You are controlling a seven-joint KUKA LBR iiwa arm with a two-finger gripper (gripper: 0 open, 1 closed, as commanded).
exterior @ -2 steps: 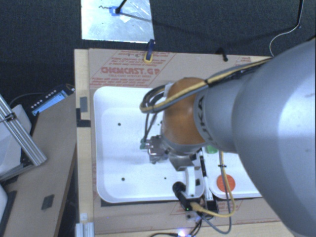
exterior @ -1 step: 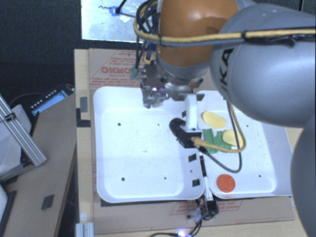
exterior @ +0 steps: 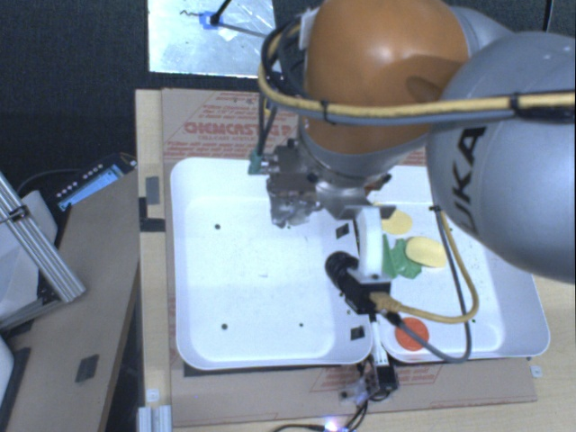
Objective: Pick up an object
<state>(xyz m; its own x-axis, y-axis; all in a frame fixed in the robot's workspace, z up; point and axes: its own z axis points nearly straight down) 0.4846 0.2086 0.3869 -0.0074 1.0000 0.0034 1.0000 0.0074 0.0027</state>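
Over the left bin (exterior: 225, 268), claw (exterior: 290, 207) state unreadable, arm (exterior: 387, 70) hiding right bin (exterior: 504, 322) objects.

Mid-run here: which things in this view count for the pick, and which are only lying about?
For the pick:
gripper, over the left bin
yellow pieces, green piece and orange disc in the right bin

Just about:
brown board under the bins
metal sheet behind

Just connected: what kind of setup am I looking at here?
Probably a robotics lab grasping bench: a grey arm reaches over two white bins, with small toy-like objects in the right one.
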